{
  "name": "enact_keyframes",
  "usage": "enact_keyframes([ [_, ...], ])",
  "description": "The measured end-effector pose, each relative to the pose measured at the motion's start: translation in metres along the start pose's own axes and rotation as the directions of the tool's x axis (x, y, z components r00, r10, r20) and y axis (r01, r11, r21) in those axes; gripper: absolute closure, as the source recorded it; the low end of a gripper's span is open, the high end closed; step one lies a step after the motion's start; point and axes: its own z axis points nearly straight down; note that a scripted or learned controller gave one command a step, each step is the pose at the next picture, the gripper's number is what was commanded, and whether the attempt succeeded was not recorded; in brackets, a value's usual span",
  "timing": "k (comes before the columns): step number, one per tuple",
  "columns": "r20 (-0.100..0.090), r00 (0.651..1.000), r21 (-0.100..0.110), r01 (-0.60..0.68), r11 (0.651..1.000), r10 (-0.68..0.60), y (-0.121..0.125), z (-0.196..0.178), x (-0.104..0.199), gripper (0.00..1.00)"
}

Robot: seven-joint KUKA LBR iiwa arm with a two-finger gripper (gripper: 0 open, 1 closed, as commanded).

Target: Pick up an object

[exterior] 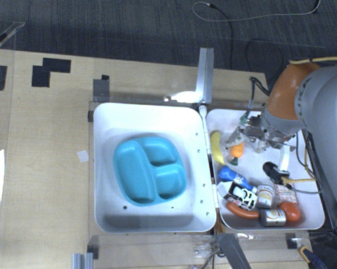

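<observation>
- The task looks to be in its early part: no object is lifted, and everything in view lies on the floor of one bin or the other.
- The gripper [246, 140] hangs low inside the right bin [314, 219], at its far end, with the grey arm [318, 103] and its orange band above it.
- A small orange object [236, 151] sits just beside the gripper, on the side toward the yellow banana [215, 146]; it is the likeliest target, though that is a guess.
- Whether the jaws are apart or together cannot be told; the metal there is too cluttered to read.
- No object can be seen between the jaws, so a grasp is left to do, and then the lift.
- The orange object is compact and rounded, with no clear long axis or pointing end at this size.
- The yellow banana, by contrast, runs lengthwise along the bin's wall that borders the left bin [99, 211].
- Nearer the bin's front edge than the banana lie a blue object [229, 174], cans and a red-orange sausage-shaped thing [242, 211].
- The left bin holds a blue divided tray [149, 170].
</observation>
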Motion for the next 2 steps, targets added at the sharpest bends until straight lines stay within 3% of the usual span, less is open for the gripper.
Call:
enact_keyframes([
  [1, 0.004, 0.972, 0.009, -0.234, 0.972, 0.234, 0.017, -0.114, -0.025, 0.00],
  [2, -0.001, 0.985, 0.008, 0.172, 0.985, -0.172, 0.019, -0.006, -0.003, 0.00],
])
